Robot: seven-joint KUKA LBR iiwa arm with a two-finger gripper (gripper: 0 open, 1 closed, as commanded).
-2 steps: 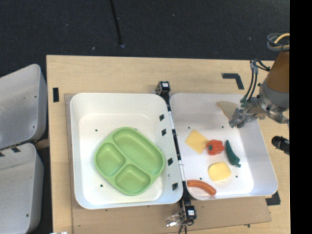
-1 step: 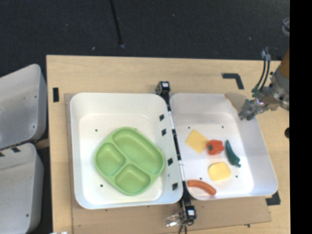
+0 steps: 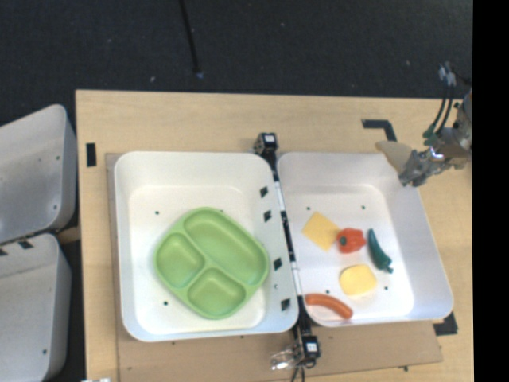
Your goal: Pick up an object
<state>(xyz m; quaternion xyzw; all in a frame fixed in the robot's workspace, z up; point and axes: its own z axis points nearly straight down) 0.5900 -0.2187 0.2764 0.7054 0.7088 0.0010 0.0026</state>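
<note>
While the claw (image 3: 415, 169), grip state unclear, is hovering over the right bin's (image 3: 398, 309) far-right corner, we are favouring the isolated yellow block (image 3: 358, 280).

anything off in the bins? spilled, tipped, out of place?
Nothing stands out. The green divided plate lies flat in the left bin, turned at an angle. The five toy foods sit loose in the right bin; the sausage is near its front rim. The gripper is at the bin's far right corner.

The gripper (image 3: 417, 168) is blurred; its arm (image 3: 455, 130) is cut off at right.
</note>
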